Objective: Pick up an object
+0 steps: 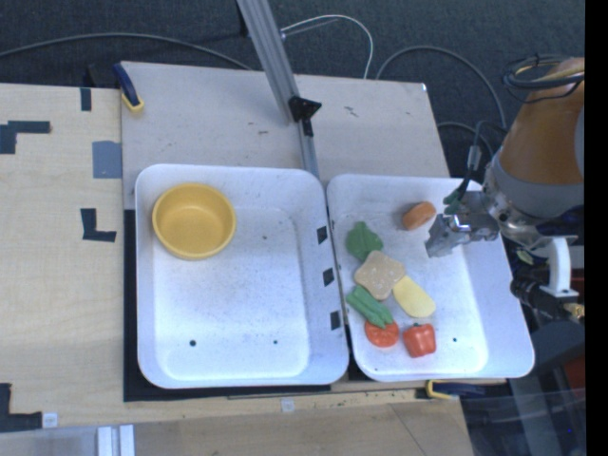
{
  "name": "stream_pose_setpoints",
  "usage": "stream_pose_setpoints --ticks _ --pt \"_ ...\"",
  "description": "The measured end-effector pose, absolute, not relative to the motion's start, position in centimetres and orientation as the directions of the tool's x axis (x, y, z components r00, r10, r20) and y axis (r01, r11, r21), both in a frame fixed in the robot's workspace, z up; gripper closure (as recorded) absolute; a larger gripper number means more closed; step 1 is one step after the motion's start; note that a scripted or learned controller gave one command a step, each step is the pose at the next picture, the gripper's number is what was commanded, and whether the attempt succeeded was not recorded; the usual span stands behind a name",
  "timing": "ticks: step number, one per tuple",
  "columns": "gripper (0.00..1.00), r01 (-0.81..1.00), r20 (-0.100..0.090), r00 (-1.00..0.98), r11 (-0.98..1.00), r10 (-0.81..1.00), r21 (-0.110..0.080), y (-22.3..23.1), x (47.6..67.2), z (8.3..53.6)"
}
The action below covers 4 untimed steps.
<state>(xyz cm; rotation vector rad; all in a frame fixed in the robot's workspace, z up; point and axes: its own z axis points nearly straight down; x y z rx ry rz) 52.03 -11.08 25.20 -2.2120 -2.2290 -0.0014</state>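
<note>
The orange-brown bread roll (418, 216) at about one o'clock in the right bin (503, 345) lies just beside the gripper (443, 243), so a careless descent could nudge it toward the bin wall or close on nothing. The rest of the toy food is crowded at six o'clock: green piece (363, 239), toast slice (379, 275), yellow piece (413, 297), tomato (382, 333), red pepper (420, 339). I cannot tell how the gripper is set; nothing shows in it.
</note>
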Motion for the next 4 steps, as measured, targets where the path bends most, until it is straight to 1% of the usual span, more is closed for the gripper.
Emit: stream_pose_setpoints --ticks 2,3,4 --pt "1.0 1.0 0.001 -0.007 0.007 1.0 -0.002 0.1 55.4 22.6" --pt "1.0 1.0 0.001 -0.007 0.007 1.0 -0.003 5.1 56.4 21.6" --pt "1.0 1.0 0.001 -0.007 0.007 1.0 0.0 9.8 58.7 21.8"
